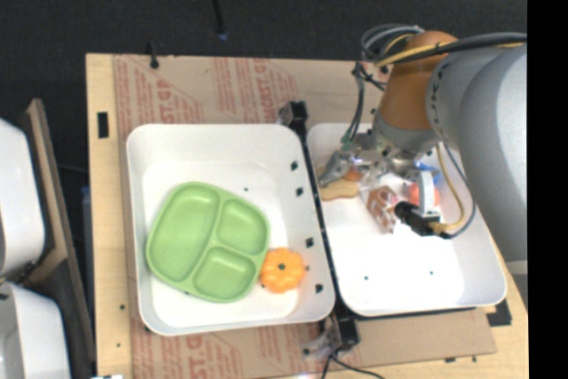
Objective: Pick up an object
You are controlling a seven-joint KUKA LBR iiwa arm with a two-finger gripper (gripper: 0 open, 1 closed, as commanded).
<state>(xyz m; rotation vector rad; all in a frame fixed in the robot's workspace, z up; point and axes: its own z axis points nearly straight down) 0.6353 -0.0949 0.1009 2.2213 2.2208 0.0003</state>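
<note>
Two white bins are sitting side by side on the bench, and we are working in the right bin [417, 297]. The gripper [359, 166] is hanging low over that bin's far left corner, close to the wall shared with the left bin [213, 155]. We are unable to tell whether it is open or closed, because the wrist is covering it from above, and we are seeing nothing clearly held.

A tan piece [335, 187] is lying against the right bin's left wall, just beside the gripper. A reddish-brown object [382, 207] is lying a little nearer the bin's middle, also just beside it. We are judging one of these two to be the target, though we cannot say which.

In the left bin, a green divided plate [209, 240] is resting toward the near left corner. An orange pumpkin-like toy [282, 271] is touching the plate's right edge, well apart from the arm.

We are reading this as the reach-and-grasp step, with no lift yet achieved. The next move is calling for a firm closure on one piece. The tan piece is sitting tight to the wall, so a grasp there is looking awkward.
</note>
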